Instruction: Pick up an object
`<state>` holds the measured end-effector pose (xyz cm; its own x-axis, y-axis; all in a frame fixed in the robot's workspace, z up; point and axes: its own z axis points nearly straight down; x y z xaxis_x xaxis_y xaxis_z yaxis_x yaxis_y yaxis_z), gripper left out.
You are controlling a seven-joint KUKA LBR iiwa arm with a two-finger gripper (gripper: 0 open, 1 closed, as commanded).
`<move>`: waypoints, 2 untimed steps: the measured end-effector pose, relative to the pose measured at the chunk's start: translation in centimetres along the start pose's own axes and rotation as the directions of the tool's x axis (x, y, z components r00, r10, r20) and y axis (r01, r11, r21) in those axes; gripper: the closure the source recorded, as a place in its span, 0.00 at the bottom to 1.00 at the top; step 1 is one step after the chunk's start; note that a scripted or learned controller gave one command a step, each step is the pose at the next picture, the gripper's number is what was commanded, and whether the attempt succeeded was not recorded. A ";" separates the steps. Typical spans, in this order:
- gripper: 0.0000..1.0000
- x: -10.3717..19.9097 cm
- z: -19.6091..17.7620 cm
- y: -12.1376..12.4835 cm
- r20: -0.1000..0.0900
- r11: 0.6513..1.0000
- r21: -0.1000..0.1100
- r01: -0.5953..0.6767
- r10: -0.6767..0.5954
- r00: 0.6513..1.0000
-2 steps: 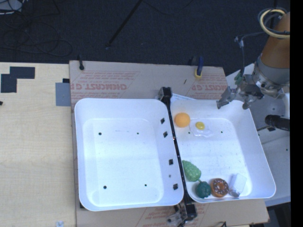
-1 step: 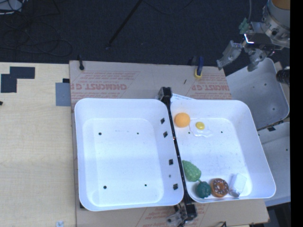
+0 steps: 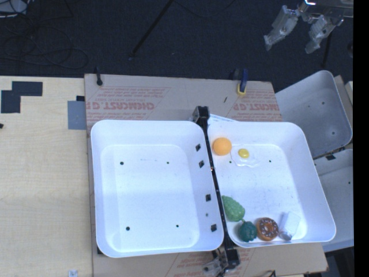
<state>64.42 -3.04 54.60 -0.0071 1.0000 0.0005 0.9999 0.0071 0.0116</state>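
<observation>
The tool is seen high at the upper right of the view, well above and behind the right bin, with its two fingers spread apart and nothing held between them. All the candidate things lie in that right bin, down and to the left of the tool: an orange ball and a fried-egg toy near the far wall, and a green piece, a teal piece, a doughnut and a pale block along the near edge. The orange ball is judged the nearest target, so a descent toward the view's lower left would be called for.
</observation>
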 end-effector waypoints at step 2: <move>1.00 -7.2 1.0 -0.1 0.001 1.000 0.017 -0.011 0.011 1.000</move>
<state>64.37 -10.20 53.64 0.0035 1.0000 -0.0009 1.0000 -0.0035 -0.0053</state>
